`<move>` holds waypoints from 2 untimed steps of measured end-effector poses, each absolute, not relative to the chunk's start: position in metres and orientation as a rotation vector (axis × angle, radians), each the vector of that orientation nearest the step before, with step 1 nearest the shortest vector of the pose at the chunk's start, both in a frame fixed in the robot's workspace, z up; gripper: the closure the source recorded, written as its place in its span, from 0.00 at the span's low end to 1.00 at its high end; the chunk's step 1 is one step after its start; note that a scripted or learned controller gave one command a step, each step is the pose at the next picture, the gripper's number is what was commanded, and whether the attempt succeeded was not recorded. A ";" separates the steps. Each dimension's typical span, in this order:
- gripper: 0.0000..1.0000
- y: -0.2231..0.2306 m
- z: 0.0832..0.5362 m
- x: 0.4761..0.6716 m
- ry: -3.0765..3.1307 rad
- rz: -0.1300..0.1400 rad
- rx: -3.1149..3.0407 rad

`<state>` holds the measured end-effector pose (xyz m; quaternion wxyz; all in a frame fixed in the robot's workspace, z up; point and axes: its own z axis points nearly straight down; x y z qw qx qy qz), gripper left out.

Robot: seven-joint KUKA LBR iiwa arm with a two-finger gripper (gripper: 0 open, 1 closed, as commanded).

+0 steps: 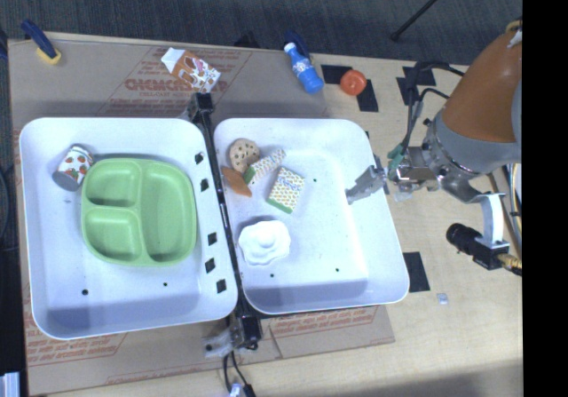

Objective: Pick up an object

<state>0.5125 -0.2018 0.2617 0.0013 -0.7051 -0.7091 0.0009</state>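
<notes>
Your fingers hang over the right bin's right edge; you cannot tell whether they are apart or together. Nothing sits between them. The patterned packet, cookie and white object lie well left of them.

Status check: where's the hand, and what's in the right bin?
Hand at right bin's right rim, holding nothing. Cookie, green-white packet, white piece sit apart from it. Path clear.

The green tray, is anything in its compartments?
Empty. The green tray in the left bin shows bare green in all three compartments.
</notes>
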 end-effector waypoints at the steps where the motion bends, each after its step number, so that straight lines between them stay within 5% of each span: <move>1: 0.00 -0.211 0.091 0.476 -2.226 0.003 -2.211; 2: 0.00 -0.196 0.113 0.584 -2.227 -0.002 -2.215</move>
